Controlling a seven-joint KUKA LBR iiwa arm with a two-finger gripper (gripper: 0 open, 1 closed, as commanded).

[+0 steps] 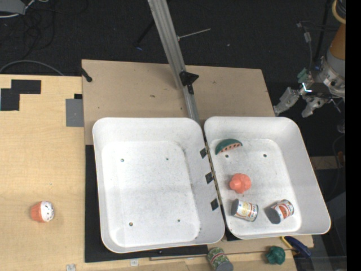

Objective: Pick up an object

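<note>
We see a bench topped with a tan board, with a lighter wood-grain panel adjoining it on the left. A black mat lies under the two bins. The floor beyond is dark, with loose cables at top left. A ribbed aluminium rail runs at a slant from the top of the view down to the gap between the bins.

The left bin and the right bin are shallow white trays with rounded corners and a faintly speckled finish; they sit touching side by side, joined by three small black clips along the shared edge.

In the right bin we note four objects. A green and red watermelon-slice shape lies near the upper left corner. A lumpy red-orange object sits near the middle. Two small cylindrical cans lie on their sides near the front edge: one with a pale label, one with a red and white label.

Outside the bins, a round orange and white object rests on the wood-grain panel. A green-lidded container and a teal lump lie at the bench's front edge.

The gripper hangs beyond the right bin's upper right corner, outside its rim, with the wrist above it to the right. Its fingers are spread apart, with nothing between them.
</note>
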